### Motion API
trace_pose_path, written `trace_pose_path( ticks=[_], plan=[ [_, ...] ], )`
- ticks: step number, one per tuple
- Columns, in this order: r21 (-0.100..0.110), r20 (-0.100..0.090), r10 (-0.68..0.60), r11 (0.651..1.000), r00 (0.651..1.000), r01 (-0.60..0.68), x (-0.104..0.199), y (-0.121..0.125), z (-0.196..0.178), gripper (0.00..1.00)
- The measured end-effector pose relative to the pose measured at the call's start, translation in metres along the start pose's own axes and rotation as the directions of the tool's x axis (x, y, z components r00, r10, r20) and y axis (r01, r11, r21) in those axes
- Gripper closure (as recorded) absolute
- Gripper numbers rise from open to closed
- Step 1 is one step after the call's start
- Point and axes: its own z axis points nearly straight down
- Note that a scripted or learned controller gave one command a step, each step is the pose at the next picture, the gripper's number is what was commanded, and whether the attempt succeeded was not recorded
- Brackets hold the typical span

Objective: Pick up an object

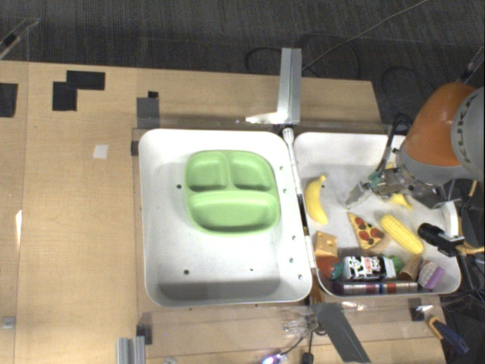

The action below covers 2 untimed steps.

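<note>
1. Camera view, left side: left bin [155, 226] carries a green divided plate [230, 190], lying flat, nearer the bin's far half. No arm over it.
2. Camera view, right side: right bin [333, 154] holds the clutter. Banana [314, 199] lies near the bin's left wall. Pizza slice [368, 232] sits mid-bin, corn cob [402, 234] just beside it to the right. Along the near wall: a dark bottle [367, 267], a marker-like stick [379, 287] below it, a purple piece [430, 277] in the corner, a brown block [326, 243] at the left end.
3. Arm: reaches in from the right, orange band [439, 123] over the bin's far right corner. Gripper [373, 189] hangs low over bare bin floor, between banana and corn. Fingers look spread, nothing seen between them. A small yellow item [400, 199] lies just beside the gripper body; cannot tell whether it touches.
4. Progress, as a judgement: no pick made. Every object rests in the bin. Left to do: settle on a target, close on it, lift clear. Nearest candidates are the small yellow item, pizza slice and corn.
</note>
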Motion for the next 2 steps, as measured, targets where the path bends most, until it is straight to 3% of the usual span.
trace_pose_path(
  ticks=[1,2],
  plan=[
    [0.006,-0.018,0.046,0.999,0.999,-0.045,-0.038,0.008,0.002,0.0],
    [0.007,-0.002,0.002,1.0,1.0,-0.002,-0.055,0.039,-0.068,0.0]
  ],
)
